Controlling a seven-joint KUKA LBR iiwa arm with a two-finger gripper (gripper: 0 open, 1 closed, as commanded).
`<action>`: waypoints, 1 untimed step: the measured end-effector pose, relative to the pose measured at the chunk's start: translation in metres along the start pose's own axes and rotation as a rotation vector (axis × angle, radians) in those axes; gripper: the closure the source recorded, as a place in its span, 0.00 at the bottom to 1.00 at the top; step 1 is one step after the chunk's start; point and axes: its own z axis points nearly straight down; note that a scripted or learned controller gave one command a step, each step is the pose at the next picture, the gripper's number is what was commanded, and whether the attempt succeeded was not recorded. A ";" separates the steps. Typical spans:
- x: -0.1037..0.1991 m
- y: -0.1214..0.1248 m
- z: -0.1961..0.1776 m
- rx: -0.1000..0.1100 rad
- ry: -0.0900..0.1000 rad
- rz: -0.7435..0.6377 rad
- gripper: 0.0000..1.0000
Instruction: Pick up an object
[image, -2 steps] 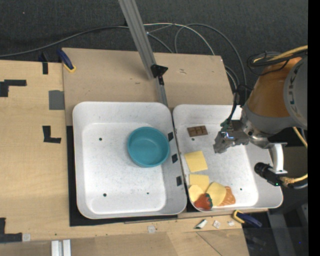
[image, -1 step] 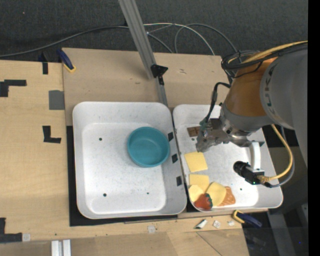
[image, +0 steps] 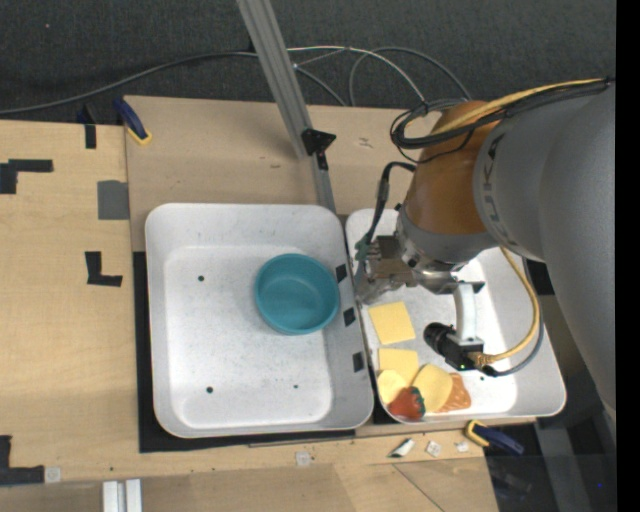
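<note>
Yellow slice (image: 392, 322) just below the pincer (image: 374, 281).

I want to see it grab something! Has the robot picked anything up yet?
Not yet. The gripper is down in the right bin, just above the yellow pieces, which lie flat. The blue bowl sits untouched in the left bin. Grabbing and lifting are left.

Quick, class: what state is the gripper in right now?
Gripper: cannot be told; it sits low over the right bin, above the yellow slices.
</note>
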 end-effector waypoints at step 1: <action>0.053 0.018 -0.015 -0.002 0.000 0.000 1.00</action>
